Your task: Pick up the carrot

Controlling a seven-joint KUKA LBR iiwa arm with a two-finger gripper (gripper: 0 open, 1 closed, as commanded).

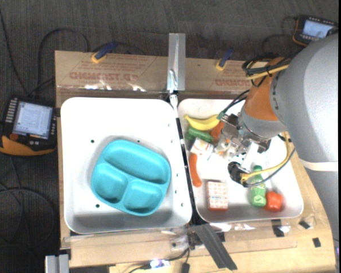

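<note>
The carrot (194, 170) is a slim orange piece lying lengthwise along the left wall of the right bin (295, 206). My gripper (232, 147) hangs over the middle of that bin, to the right of and slightly above the carrot, amid cables and clutter. It is apart from the carrot, with a small white and red carton (202, 148) between them. The grey arm with its orange band (260, 104) reaches in from the right.
The right bin also holds a banana (201, 122) at the back left, a printed box (217, 195) at the front, a green pepper (258, 194) and a red tomato-like piece (274, 201). A blue compartment tray (131, 176) lies in the left bin (79, 124).
</note>
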